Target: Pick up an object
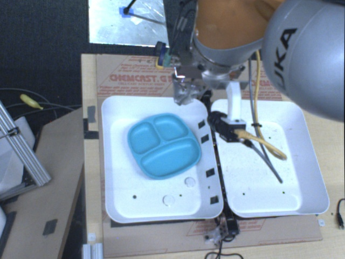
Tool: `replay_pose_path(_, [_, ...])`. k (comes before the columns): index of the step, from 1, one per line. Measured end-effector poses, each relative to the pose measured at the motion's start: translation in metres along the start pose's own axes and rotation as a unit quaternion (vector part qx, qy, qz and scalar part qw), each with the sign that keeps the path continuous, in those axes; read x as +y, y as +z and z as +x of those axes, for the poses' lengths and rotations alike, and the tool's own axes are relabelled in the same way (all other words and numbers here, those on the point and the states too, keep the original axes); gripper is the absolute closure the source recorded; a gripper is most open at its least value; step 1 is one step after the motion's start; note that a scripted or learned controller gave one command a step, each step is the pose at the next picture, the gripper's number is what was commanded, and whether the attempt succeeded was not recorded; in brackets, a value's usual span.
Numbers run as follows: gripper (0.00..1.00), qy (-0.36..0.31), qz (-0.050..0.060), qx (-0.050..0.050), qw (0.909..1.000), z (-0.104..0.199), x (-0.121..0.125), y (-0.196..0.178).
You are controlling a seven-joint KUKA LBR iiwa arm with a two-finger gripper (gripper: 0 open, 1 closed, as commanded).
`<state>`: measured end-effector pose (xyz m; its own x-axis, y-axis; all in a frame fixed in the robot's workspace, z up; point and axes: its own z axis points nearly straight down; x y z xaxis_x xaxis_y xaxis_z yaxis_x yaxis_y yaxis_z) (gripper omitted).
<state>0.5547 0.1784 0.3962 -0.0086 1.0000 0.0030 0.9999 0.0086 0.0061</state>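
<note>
— At the left bin's [121, 198] far rim, my gripper [187, 95] hovers; the blue plate [163, 144] lies mid-bin, toward the camera from it.
— Open or closed?
— I cannot tell.

Plate [163, 152] lies seemingly flat in left bin [116, 198], beside right bin [269, 198].
</note>
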Motion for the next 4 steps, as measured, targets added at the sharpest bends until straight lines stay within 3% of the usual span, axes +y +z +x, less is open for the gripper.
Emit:
replay_pose_path(1, [1.0,0.001,-0.006,0.001,1.0,-0.001,0.016,-0.146])
replay_pose_path(2, [1.0,-0.002,0.005,-0.001,1.0,0.05,-0.061,-0.105])
replay_pose_path(3, [1.0,0.008,0.007,-0.005,0.9999,-0.023,0.022,0.013])
replay_pose_path(4, [1.0,0.0,0.004,-0.001,1.0,0.035,0.017,0.034])
